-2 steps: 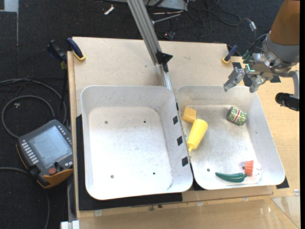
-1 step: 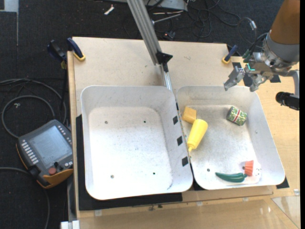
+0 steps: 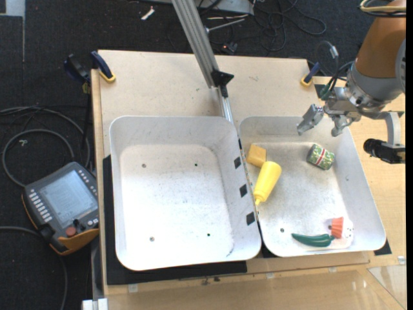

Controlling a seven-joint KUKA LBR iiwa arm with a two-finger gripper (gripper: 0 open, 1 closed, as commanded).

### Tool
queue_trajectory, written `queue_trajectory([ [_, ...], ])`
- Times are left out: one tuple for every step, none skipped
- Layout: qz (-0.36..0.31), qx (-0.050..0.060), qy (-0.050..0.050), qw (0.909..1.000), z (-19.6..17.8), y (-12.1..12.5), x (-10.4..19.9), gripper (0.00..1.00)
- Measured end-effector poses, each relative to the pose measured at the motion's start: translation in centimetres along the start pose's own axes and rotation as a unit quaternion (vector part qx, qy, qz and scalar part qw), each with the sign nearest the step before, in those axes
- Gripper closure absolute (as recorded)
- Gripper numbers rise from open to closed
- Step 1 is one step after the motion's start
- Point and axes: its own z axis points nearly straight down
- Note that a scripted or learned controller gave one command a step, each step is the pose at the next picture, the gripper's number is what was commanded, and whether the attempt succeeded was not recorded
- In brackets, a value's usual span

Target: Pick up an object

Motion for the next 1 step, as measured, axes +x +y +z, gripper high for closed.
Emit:
queue_trajectory([
  [0.0, 0.001, 0.0, 1.0, 6.44, -0.2, -0.05, 0.0],
])
